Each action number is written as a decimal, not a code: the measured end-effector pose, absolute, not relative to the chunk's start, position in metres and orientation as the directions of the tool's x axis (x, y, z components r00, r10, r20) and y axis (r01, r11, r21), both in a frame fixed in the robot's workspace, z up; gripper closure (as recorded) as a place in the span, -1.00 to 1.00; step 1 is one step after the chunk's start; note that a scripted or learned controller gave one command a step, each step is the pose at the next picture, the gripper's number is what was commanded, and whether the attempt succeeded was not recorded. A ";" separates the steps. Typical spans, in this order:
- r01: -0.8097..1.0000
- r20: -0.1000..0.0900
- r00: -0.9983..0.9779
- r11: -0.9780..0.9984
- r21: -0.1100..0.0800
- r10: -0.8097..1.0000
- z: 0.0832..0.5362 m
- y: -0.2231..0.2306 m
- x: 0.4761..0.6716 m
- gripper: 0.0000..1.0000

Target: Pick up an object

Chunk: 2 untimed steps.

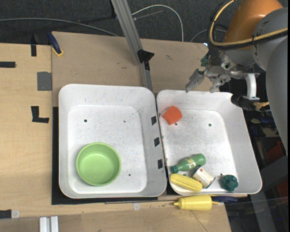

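A yellow mustard bottle [195, 203] lies on its side on the wooden bench [96, 66], just outside the near rim of the right bin [241, 129], its long axis along that rim. Inside the right bin's near end sit a corn cob [186, 182], a green bottle [189, 163] tilted with its neck toward the left bin [67, 129], a small white jar [203, 176] and a dark green lump [228, 181]. An orange block [172, 115] rests near its far-left corner. A green bowl [98, 164] sits in the left bin. The gripper [204, 83] hovers above the right bin's far rim, fingers spread, holding nothing.
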<state>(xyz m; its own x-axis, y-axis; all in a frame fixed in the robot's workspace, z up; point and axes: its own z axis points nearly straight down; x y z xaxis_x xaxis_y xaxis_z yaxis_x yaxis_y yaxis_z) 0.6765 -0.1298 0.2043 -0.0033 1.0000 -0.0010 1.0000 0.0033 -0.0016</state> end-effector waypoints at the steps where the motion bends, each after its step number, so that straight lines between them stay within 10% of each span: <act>1: 1.000 -0.002 -0.003 0.003 -0.002 1.000 0.204 -0.130 0.676 -1.00; 2: 1.000 -0.001 -0.003 0.003 -0.008 1.000 0.139 -0.127 0.673 -1.00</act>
<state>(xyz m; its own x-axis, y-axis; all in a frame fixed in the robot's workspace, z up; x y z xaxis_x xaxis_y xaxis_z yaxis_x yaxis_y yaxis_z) 0.6732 -0.1265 0.1395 -0.0030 1.0000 -0.0007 1.0000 0.0030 -0.0079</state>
